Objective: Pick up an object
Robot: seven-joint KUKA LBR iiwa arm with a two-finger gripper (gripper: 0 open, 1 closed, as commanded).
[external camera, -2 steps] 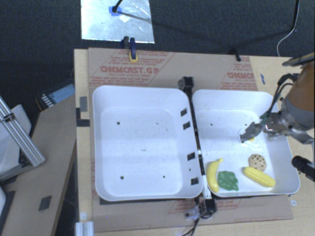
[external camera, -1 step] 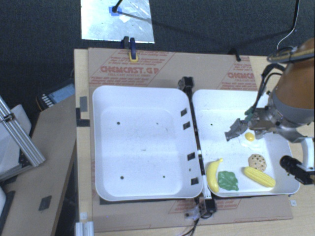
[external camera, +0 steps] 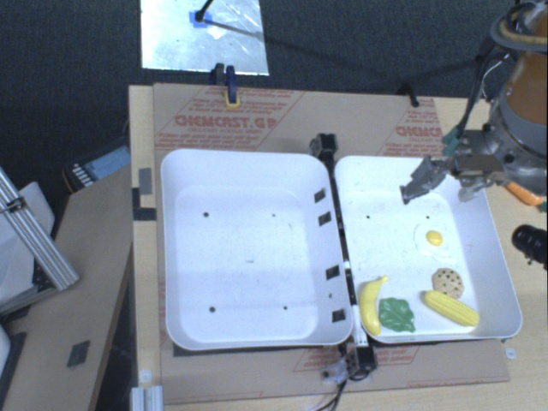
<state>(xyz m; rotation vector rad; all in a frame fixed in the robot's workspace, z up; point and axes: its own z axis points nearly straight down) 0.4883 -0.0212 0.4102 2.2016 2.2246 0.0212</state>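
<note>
arm: i reach in from the right of the right bin [external camera: 505, 302], grey, with an orange band above my wrist.
gripper: my gripper [external camera: 440, 183] hangs over the far half of the right bin, toward its right wall, well apart from everything lying in it.
jaws: released; one finger [external camera: 422, 181] slants out toward the divider, the other sits nearer my wrist, and i see only bare bin floor between them.
egg: a fried egg [external camera: 433, 239], white with a yellow yolk, lies on the floor of the right bin, on the near side of my gripper and the closest thing to it.
cookie: a round brown cookie [external camera: 447, 281] lies nearer the front wall of the right bin than the egg, just beyond the corn.
corn: a yellow corn cob [external camera: 451, 308] lies tilted by the front right corner of the right bin, touching or nearly touching the cookie; i cannot tell which.
banana: a yellow banana [external camera: 370, 305] lies against the left wall of the right bin, near its front corner.
leaf: a green leaf [external camera: 396, 315] lies just right of the banana, touching it, between banana and corn.
left bin: a white bin [external camera: 175, 178] sits left of the right bin, the two joined along a black clipped divider [external camera: 336, 238].
board: both bins rest on a tan printed board [external camera: 360, 114].
</note>
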